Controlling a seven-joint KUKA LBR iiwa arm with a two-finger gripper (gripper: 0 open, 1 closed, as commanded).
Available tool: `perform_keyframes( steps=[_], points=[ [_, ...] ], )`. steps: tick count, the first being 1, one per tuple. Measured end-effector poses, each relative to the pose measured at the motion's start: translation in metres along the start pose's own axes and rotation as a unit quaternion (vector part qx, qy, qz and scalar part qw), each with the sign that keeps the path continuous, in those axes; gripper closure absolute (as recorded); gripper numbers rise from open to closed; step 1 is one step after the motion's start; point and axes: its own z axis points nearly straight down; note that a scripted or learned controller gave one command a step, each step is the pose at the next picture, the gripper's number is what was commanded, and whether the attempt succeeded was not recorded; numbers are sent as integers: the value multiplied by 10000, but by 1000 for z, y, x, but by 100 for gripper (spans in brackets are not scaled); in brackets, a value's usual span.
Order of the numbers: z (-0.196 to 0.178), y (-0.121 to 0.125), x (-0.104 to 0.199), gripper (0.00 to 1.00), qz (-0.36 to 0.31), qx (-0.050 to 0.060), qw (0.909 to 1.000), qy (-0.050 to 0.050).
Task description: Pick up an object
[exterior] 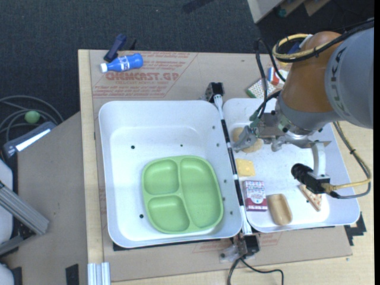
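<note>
From the overhead camera, you have the gripper [259,133] down in the far left part of the right bin [341,217]. It sits just beside a tan round piece [241,141] that lies close to the wall shared with the left bin [119,129]. The wrist blocks the line of sight, so you cannot tell how wide the gripper stands, and nothing visible proves a hold on anything.

That tan piece looks like the likeliest thing to pick, though part of it may be hidden under the tool. To take it well, centre over it before you close. Approach straight down rather than at a slant, so you don't nudge it against the shared wall. Then lift vertically until it clears the rim.

Room is tight on the left, where the wall is close to the piece. A small yellow block [244,168] lies just near of the piece, and nearer still is a red and white packet [254,195], with a brown loaf-shaped piece [279,210] to its right. A wooden peg [313,198] lies toward the near right. The open floor is in the middle and right of this bin, so draw back that way if you need to reset.

The left bin holds a green divided plate [181,193] with bare floor beyond it on the far side. A blue and white bottle [122,62] lies outside the bins on the far bench, well apart.
</note>
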Motion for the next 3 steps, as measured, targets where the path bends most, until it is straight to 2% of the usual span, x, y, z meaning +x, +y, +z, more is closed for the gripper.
perform_keyframes(
  steps=[1, 2, 3],
  points=[
    [100, -9, -78, 0, 13, -1, 10000, -10],
    [51, 74, -98, 0, -4, -12, 10000, -6],
    [94, 60, -70, 0, 4, -66, 10000, -12]
  ],
)
